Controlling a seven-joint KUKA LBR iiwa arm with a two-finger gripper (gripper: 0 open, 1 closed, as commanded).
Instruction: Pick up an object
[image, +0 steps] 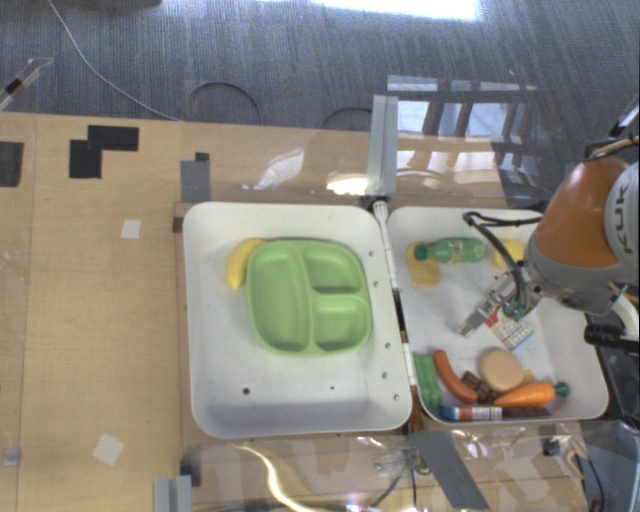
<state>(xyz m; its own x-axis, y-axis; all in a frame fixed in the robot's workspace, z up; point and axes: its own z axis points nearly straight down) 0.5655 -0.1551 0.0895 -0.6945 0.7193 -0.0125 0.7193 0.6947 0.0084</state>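
Wooden surface (90, 330) carries 2 shallow white bins side by side, centre to right of frame.

Left bin (215, 400): a green divided plate (305, 297) with 3 compartments lies in its upper middle. A yellow banana (238, 263) sits at the plate's upper left edge, partly tucked under or against it.

Right bin (440, 320): holds the loose objects for picking. Upper part: a green bottle (452, 250) with a yellow cap lies on its side; a small yellow piece (425, 274) rests just below the bottle's left end. Another yellow item (512, 251) shows just right of the bottle, partly hidden by the arm. Lower part: a green vegetable-like piece (427, 378) along the left wall, a red-orange sausage shape (451, 375) beside it, a round tan bun-like item (502, 369), an orange carrot (527, 395) with a green tip, and a marker-like stick (475, 412) along the bottom wall. These lie close together, several touching.

Arm (590, 225) enters from the right edge, orange band uppermost. The gripper (478, 322) points down and left into the middle of the right bin, above bare bin floor, between the bottle group and the lower cluster. Fingers are too blurred and small to judge; cannot tell how far apart they stand or whether anything is between them. A small white, red-marked tag or card (514, 331) sits just right of the gripper tip.
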